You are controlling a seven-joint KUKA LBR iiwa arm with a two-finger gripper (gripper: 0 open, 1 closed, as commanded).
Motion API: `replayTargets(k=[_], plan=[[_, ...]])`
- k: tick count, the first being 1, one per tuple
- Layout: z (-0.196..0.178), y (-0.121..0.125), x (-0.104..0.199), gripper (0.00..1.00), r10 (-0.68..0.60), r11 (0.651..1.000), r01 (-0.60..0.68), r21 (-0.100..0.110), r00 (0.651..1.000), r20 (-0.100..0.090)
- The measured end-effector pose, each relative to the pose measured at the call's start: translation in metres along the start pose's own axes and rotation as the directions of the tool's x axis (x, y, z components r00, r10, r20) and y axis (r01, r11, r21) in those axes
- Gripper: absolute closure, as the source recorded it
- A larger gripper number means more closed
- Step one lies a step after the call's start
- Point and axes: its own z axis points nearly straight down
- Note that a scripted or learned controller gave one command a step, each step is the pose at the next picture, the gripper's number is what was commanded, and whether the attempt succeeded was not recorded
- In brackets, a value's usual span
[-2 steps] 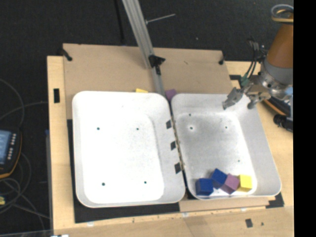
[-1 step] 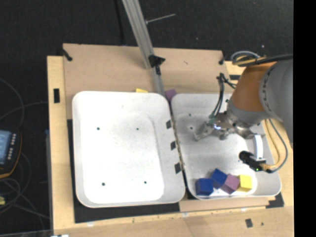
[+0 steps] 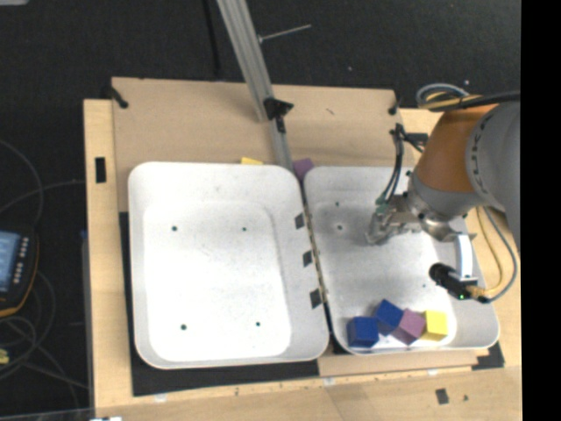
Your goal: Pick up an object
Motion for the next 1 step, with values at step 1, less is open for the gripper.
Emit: replayTargets(k=[1], plan=[[-0.0108, 0.0009, -0.0019, 1.0, 0.003, 1.0, -0.003, -0.005, 1.0, 0.002]])
